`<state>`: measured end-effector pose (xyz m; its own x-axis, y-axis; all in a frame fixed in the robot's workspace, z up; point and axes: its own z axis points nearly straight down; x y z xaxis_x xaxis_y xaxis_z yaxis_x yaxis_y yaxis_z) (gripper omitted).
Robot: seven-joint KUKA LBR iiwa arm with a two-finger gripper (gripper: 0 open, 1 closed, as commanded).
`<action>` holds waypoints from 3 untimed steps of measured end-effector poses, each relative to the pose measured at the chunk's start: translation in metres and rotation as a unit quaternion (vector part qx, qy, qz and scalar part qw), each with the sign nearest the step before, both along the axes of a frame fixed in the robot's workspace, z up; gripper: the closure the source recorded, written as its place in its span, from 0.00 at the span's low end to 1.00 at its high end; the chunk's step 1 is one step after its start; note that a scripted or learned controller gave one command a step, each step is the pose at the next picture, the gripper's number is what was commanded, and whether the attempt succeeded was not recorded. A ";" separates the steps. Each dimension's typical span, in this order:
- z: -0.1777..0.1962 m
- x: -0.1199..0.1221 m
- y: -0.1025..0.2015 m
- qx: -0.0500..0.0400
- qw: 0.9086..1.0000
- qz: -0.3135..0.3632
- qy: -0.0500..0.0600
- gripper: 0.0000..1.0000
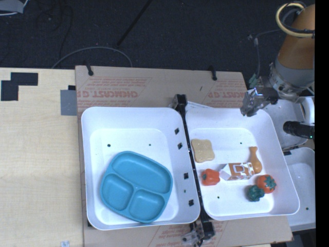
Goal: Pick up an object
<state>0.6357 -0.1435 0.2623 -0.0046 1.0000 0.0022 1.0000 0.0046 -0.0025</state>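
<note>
Camera view: fixed above the bench [36, 153], looking down at a slant on two white bins set side by side.
Arm: grey with an orange section, entering at upper right.
Pincer [251, 107]: poised over the far right corner of the right bin [288, 199] — whether its fingers stand wide or narrow, I cannot tell; nothing visible between them.
Left bin [95, 122]: contains one blue divided plate [135, 186], lying flat toward the near side.
Right bin contents: tan toast slice [202, 150] near the divider; orange pepper [209, 177] just below it; small white-and-orange carton [238, 171] at centre; tan bottle-shaped piece [254, 160] touching the carton's right end; red tomato [266, 183] and teal object [254, 193] — side by side, near the front right.
Pincer-to-objects relation: well apart from every item.
</note>
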 end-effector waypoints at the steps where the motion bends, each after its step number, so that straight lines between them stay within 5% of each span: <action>1: -0.013 -0.018 0.051 0.000 1.000 0.000 0.001 1.00; 3: -0.022 -0.033 0.158 0.000 1.000 0.000 0.001 1.00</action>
<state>0.6028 0.0147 0.2406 -0.0047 1.0000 0.0026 1.0000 0.0048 -0.0042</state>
